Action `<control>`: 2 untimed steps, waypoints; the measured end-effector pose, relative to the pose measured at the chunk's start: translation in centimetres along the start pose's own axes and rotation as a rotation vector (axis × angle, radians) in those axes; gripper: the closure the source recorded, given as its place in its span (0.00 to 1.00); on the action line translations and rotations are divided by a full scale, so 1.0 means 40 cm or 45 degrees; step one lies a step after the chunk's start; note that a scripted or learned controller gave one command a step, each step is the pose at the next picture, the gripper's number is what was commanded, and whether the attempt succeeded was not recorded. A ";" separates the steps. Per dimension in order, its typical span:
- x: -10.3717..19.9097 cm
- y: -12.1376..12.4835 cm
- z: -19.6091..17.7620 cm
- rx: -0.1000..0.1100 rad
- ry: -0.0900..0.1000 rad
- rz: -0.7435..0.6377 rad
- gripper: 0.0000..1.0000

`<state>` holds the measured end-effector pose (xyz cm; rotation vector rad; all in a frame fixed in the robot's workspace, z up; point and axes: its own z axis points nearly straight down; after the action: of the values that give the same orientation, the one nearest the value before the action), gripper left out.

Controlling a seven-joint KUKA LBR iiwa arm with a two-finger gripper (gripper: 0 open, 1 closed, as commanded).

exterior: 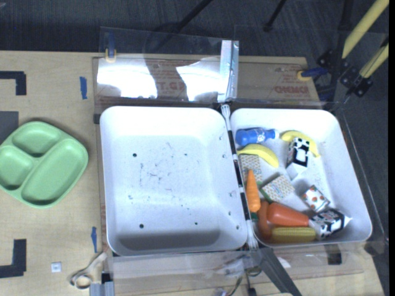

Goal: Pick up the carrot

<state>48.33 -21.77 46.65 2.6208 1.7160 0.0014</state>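
The carrot (pixel 252 192) lies in the right bin (pixel 355 165), hard against its left wall, running lengthwise along that wall toward the front-left corner. Just beside it sits a checkered packet (pixel 276 188); in front of it, a larger orange-red piece (pixel 287 215) rests touching a corn cob (pixel 294 233) along the front wall. Toward the back-left corner are a blue bottle (pixel 255 135) and a banana (pixel 259 153). A black-and-white carton (pixel 300 152) lies over a second yellow item near the back edge; two small printed cartons (pixel 321 209) occupy the front-right area. The left bin (pixel 117 165) bears only scuff marks. A green divided plate (pixel 42 162) sits on the bench (pixel 49 239) near its left edge. Gripper state: cannot tell.
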 end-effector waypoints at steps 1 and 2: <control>0.000 0.003 -0.027 -0.004 -0.001 0.000 1.00; 0.004 -0.011 0.078 0.009 0.007 -0.492 1.00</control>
<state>48.01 -21.47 43.53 2.2488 2.1939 0.0000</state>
